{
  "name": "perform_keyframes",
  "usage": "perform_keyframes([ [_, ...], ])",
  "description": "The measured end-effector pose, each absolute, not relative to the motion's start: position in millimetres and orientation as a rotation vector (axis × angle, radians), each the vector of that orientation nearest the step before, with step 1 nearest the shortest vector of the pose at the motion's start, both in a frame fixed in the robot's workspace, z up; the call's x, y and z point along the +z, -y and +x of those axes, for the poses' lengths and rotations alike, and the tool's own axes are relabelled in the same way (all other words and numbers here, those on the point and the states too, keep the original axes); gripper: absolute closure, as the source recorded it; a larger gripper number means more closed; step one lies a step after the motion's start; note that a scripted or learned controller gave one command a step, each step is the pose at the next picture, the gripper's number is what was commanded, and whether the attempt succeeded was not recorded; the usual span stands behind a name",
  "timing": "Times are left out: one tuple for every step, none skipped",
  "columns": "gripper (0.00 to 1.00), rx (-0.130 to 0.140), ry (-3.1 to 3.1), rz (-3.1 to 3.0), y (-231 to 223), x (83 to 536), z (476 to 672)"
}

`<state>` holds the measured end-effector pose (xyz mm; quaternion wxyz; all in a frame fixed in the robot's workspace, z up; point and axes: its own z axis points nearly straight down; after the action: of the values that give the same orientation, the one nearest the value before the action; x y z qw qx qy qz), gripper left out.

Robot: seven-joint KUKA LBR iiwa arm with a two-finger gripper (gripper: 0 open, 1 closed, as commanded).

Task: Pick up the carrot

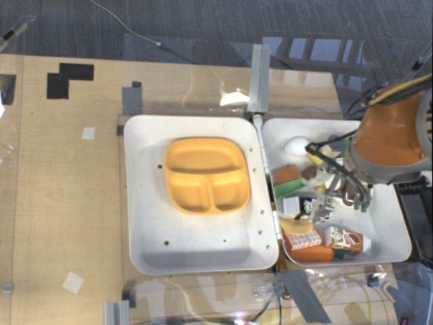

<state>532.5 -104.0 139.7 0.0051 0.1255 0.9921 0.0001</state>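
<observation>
1. Tabletop (61, 202): light wood surface; you see two shallow white bins side by side on it, w/ a grey divider post (259, 80) rising behind the seam where they meet.
2. Left bin (145, 249): holds one item, a yellow compartment plate (205, 174), three sections, lying flat near the bin's centre.
3. Right bin (392, 239): cluttered w/ small objects, most packed along its left wall and front edge.
4. Carrot (312, 254): your target. Orange, lying on its side at the front edge of the right bin, toward the front-left corner. It sits just in front of a yellow-orange packet (301, 233) and just left of a small brown-and-white carton (346, 240).
5. Other items, right bin: a white egg-shaped object (296, 146) near the back; a red-brown block (286, 175) w/ a green piece (287, 187) beside it, by the left wall.
6. Arm: the orange band (389, 137) enters from the right, above the right bin's back-right area.
7. Claw (331, 198): hangs over the middle of the right bin, behind the carrot and apart from it. The fingers are small and lost against the clutter, so you cannot tell whether they are apart or together. Nothing is seen between them.
</observation>
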Motion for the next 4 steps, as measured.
perform_keyframes([
  [0.00, 0.006, -3.109, 0.347, 46, 188, 563.5],
  [0.00, -0.002, -3.090, 0.520, 114, 213, 505.9],
  [0.00, 0.006, -3.084, 0.544, 79, 115, 565.6],
  [0.00, -0.003, -3.073, 0.555, 129, 230, 495.0],
])
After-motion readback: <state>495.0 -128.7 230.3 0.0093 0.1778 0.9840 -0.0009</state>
